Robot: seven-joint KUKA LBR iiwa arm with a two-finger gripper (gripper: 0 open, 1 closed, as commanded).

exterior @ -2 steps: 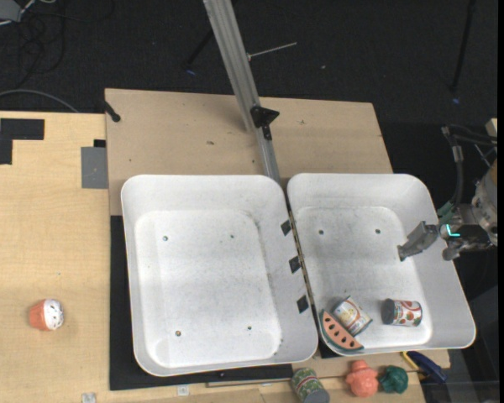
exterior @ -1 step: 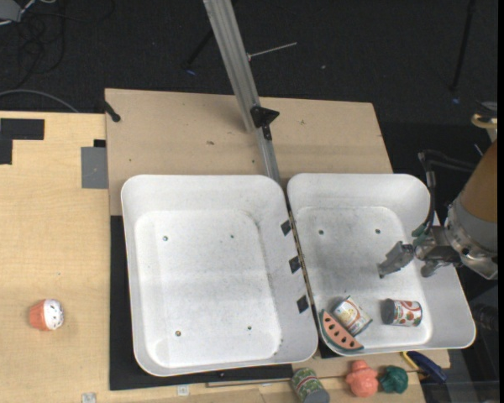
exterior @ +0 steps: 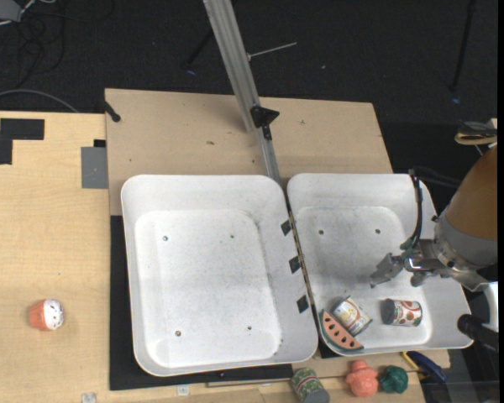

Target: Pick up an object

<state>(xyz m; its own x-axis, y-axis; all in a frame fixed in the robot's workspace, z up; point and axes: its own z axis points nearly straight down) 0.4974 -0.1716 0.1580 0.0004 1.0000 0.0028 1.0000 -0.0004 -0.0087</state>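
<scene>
The arm (exterior: 475, 217) reaches in over the right edge of the right bin (exterior: 353, 193), its orange band above the grey wrist. The gripper (exterior: 392, 269) hangs low over the middle of that bin, toward its right side, pointing left. Its dark fingers (exterior: 385, 274) appear slightly spread with nothing between them, so it grips no object.

Three things lie along the near edge of the right bin. A small can with a red and white label (exterior: 401, 312) lies on its side just below the gripper, apart from it. To its left a second small can with a pale label (exterior: 351, 316) lies tilted, and just beside it, at the near left corner of the bin, rests a watermelon slice toy (exterior: 339, 332) with a red face and green rim.

The left bin (exterior: 203, 271) sits against the right one, joined by dark clips along the shared edge.

On the bench past the near edge of the right bin lie a dark tin (exterior: 306, 384), a pink toy (exterior: 362, 379) and a green toy (exterior: 393, 379), close together. Far off on the wooden table at the left sits an orange and white ball (exterior: 46, 315). A metal rail (exterior: 239, 74) slants up from between the bins.
</scene>
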